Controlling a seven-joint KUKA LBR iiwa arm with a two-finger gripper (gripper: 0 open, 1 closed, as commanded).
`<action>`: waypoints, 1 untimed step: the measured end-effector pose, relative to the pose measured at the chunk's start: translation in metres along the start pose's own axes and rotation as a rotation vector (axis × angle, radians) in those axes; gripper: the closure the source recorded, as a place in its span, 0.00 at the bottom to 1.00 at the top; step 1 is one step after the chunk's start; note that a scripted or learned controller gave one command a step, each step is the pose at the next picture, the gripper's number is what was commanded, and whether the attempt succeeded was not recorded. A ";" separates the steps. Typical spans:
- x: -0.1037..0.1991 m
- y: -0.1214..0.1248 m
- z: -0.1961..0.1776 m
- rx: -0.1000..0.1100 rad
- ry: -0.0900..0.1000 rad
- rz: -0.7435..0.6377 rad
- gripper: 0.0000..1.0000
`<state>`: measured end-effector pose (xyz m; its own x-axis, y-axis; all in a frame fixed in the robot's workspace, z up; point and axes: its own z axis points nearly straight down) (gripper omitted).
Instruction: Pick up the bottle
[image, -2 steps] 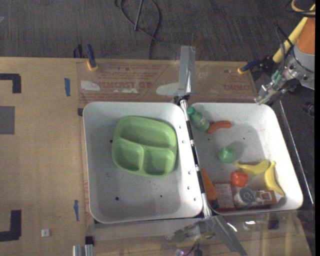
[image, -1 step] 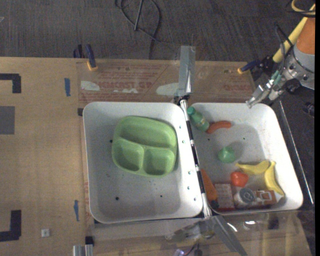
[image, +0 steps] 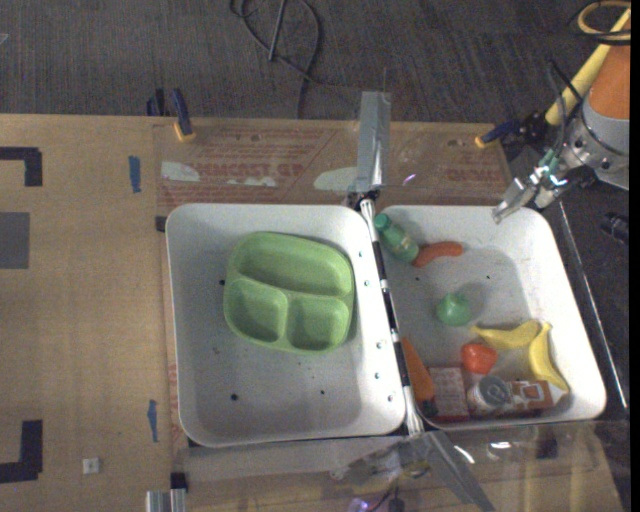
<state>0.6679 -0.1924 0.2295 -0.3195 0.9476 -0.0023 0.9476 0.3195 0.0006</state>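
Green bottle (image: 397, 239) lies tilted in the right bin's (image: 573, 318) far-left corner, close to the divider wall, an orange carrot-like piece (image: 438, 252) just beside it. Step in hand: approach, nothing grasped yet. Gripper (image: 520, 196) hangs over the bin's far-right corner, well apart from the bottle; fingers look spread, holding nothing, though the view is blurry there. Next move, prob.: travel left along the far edge, turn to suit the bottle's slant, descend w/o clipping wall or carrot. Left bin (image: 190, 330) carries a green tray (image: 290, 292). Bins sit on a plywood bench (image: 80, 300); dark floor w/ cables beyond.
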 end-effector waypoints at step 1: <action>0.010 0.003 0.020 0.000 0.001 0.109 0.00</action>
<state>0.6674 -0.1823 0.2094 -0.2147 0.9767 -0.0008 0.9767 0.2147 0.0005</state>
